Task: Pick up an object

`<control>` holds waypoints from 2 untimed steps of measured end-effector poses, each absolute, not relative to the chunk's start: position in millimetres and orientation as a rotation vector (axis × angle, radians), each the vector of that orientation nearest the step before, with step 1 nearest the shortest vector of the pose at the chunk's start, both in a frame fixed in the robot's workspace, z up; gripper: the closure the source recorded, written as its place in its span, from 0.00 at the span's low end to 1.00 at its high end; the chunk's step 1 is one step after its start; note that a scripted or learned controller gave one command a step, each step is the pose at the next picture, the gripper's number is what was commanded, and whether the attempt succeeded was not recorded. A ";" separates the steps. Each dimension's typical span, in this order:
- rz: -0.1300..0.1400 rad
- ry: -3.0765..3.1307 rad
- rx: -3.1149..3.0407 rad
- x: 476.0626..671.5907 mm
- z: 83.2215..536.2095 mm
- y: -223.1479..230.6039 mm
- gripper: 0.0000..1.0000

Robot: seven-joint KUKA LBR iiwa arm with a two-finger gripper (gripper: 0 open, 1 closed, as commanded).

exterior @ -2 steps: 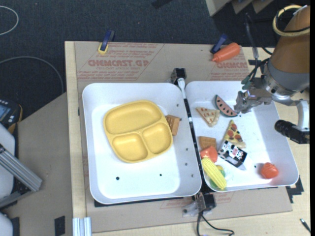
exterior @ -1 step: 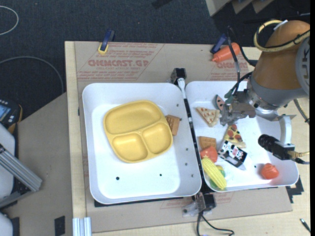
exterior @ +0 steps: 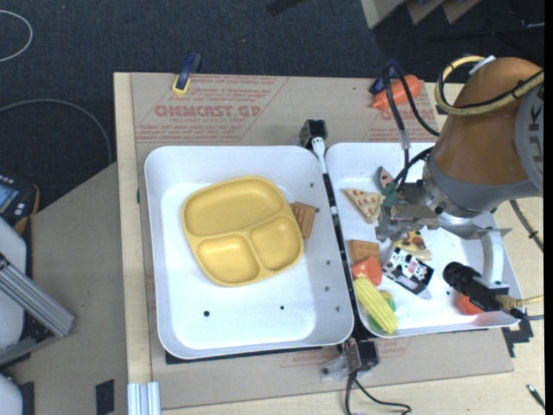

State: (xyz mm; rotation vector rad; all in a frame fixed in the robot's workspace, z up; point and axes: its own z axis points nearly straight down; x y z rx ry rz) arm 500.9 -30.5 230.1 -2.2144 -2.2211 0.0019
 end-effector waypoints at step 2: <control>0.005 -2.218 -2.219 506.4 215.6 -24.5 1.00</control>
